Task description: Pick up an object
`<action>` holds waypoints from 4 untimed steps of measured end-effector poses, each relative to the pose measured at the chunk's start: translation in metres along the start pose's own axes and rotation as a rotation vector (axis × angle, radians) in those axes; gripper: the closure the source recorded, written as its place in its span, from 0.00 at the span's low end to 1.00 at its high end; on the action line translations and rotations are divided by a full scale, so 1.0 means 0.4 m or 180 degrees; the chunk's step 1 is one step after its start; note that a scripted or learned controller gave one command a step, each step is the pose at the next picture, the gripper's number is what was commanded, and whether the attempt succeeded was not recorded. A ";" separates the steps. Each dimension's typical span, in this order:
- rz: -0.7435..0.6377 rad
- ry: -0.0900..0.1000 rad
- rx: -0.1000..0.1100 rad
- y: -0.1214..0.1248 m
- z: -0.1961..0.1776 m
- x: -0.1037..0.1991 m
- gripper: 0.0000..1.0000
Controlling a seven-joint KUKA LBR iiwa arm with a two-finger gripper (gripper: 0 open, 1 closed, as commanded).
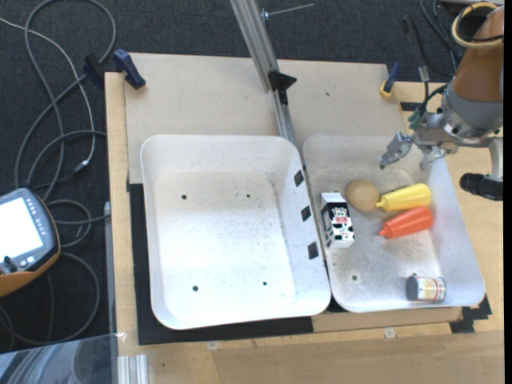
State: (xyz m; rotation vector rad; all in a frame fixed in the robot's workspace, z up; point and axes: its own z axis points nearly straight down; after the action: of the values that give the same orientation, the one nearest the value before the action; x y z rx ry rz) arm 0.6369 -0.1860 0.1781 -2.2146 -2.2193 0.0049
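Note:
My gripper [413, 154] hangs over the far right part of the right bin [456, 246], its two fingers spread apart with nothing between them. Just below it lie a yellow bottle [404, 198] and an orange-red bottle [406, 223], side by side. A tan round potato-like object [362, 194] sits left of the yellow bottle. A small white box with black and red print [338, 220] rests near the bin's left wall. A small can [425, 288] lies on its side at the near right corner.
The left bin [160, 174] sits beside the right one. A metal pole [254, 38] slants down between the bins. Blue clamps [128, 68] grip the bench's far edge. Cables and a teach pendant [20, 238] lie on the floor at left.

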 end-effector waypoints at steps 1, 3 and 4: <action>0.0005 -0.0002 0.0001 0.016 0.135 -0.017 0.00; -0.0001 -0.0011 -0.0031 0.021 0.182 -0.015 1.00; -0.0001 -0.0013 -0.0044 0.011 0.037 0.006 1.00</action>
State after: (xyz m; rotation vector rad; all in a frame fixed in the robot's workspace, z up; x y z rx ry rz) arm 0.6410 -0.1838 0.1634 -2.2230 -2.2285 -0.0060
